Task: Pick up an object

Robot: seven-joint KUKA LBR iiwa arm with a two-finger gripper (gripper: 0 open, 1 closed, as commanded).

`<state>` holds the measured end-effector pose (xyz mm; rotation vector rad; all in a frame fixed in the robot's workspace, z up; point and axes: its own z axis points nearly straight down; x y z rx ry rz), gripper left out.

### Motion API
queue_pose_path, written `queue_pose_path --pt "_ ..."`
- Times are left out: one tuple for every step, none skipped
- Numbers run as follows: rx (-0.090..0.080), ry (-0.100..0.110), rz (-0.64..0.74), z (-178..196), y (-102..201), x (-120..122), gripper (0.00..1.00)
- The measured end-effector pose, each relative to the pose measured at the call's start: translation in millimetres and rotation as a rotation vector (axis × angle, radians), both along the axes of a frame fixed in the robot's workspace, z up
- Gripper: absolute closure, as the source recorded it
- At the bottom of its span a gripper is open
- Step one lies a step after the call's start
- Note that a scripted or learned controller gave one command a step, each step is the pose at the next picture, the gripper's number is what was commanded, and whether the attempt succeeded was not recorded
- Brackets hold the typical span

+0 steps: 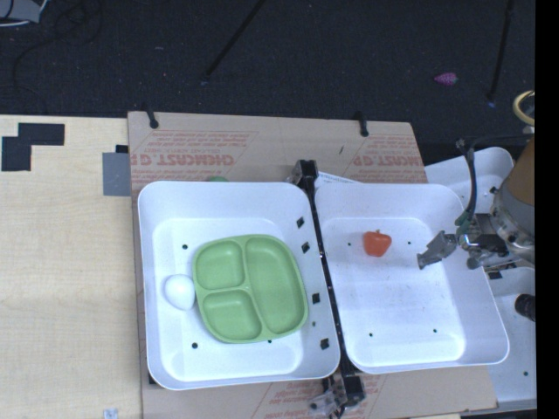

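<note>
The tool [434, 253] hangs over the right bin's [419, 356] far edge, its state I cannot tell; the small red-orange fruit [377, 243] sits just left of it, nothing between them.

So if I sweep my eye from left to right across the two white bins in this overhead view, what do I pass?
White egg-like ball → green divided plate → black divider between the bins → small red-orange fruit → the robot's gripper.

Upside-down red print, perhaps "CHEMCRZT", on cardboard [262, 151]
</note>
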<state>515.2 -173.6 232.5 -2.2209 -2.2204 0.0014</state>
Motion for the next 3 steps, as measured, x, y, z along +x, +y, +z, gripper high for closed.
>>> queue_pose_path --pt "0.002 0.004 0.0 -53.5 -4.8 8.4 0.0" --pt "0.002 0.005 -0.001 -102.2 -12.6 10.9 0.0" --pt "0.001 0.002 -0.001 -146.9 -11.6 10.7 0.0"
